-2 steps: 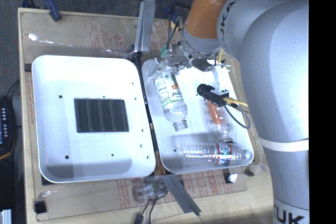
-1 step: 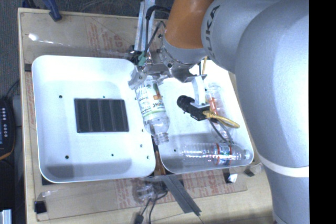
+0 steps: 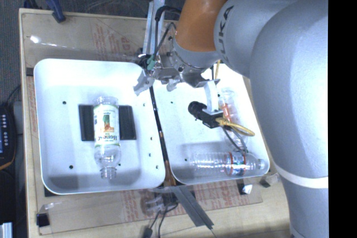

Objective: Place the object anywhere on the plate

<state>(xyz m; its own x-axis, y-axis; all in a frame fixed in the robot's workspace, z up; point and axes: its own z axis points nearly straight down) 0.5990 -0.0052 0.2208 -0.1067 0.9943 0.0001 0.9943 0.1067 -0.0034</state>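
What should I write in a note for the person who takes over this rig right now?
Gripper: over the divider between the bins, at their far end; nothing visible in it.
Labelled bottle: lies across the black plate in the left bin, neck toward the near side.
Right bin: a clear bottle lies along its near wall.
Done: the bottle appears placed on the plate.
Left: probably only to move the arm away.

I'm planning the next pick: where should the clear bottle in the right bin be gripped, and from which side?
Probably its middle, from straight above. The clear bottle lies on its side along the right bin's near wall, so a grip closing across its round body fits best; the wall side looks tight.
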